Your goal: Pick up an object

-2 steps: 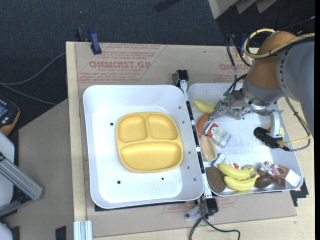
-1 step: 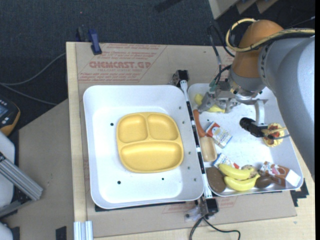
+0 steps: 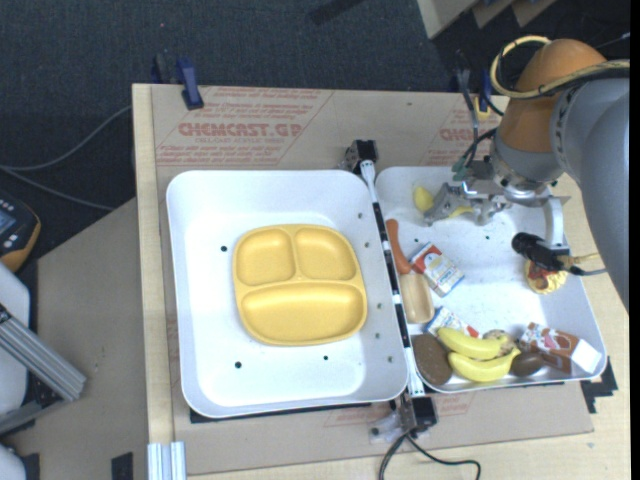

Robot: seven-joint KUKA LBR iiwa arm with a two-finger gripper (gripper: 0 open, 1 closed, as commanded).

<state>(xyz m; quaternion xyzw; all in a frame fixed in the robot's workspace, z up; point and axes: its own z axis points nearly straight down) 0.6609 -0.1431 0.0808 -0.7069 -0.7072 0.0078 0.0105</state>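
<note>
Jaws: cannot tell whether spread or closed; gripper [image 3: 470,204] low over the right bin's [image 3: 590,313] far-left corner, beside a yellow piece [image 3: 425,199].
Arm pose: grey arm [image 3: 590,118] enters from the right, orange band [image 3: 545,83] above the wrist.
Writing: "CHEMCAST" on the brown board [image 3: 240,128].
Objects: bananas [image 3: 478,353] near the right bin's front edge; yellow divided plate [image 3: 298,283] in the left bin [image 3: 200,268].

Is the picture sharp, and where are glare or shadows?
Camera view: even, soft light; the yellow divided plastic plate is sharp, with faint sheen; the grey arm's gripper casts little shadow in the right white bin; small objects there look slightly blurred.
</note>
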